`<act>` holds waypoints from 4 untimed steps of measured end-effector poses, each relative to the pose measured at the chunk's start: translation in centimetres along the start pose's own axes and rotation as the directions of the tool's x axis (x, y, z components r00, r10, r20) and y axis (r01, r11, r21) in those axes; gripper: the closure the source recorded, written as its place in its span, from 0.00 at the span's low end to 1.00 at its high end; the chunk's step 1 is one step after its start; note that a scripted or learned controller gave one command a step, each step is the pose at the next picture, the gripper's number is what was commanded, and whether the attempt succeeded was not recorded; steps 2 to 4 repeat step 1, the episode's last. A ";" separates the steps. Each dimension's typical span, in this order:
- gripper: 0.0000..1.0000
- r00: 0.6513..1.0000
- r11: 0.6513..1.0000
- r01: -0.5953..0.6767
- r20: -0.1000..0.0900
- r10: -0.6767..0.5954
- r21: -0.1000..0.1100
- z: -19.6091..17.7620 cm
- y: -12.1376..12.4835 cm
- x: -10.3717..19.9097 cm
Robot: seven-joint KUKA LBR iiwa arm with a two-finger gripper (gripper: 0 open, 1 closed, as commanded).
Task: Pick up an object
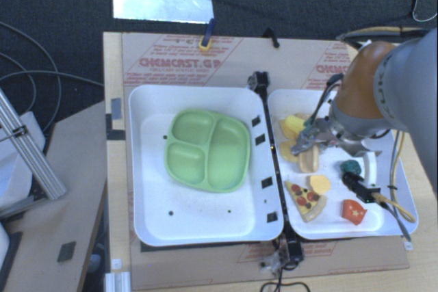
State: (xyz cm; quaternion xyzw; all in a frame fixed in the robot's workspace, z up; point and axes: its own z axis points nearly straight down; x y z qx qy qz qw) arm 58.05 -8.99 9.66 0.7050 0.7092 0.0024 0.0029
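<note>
The gripper [304, 141] hangs low in the right white bin [404, 178], whether clenched I cannot tell; just beside it lies a tan bread-like toy piece [309, 159], long axis running near-to-far; the cardboard sheet [179, 58] reads "CHEMCAST GP".

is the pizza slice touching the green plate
Apart. The camera view shows the pizza slice in the right bin, the green plate in the left bin.

Arm [400, 78] cut off at right edge
</note>
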 end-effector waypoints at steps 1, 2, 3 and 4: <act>1.00 1.000 1.000 0.009 -0.005 -0.009 -0.004 -9.4 1.7 9.6; 1.00 1.000 1.000 0.009 -0.005 -0.009 -0.004 -9.4 1.7 9.6; 1.00 1.000 1.000 0.009 -0.005 -0.009 -0.004 -9.4 1.7 9.6; 1.00 1.000 1.000 0.009 -0.005 -0.009 -0.004 -9.4 1.7 9.6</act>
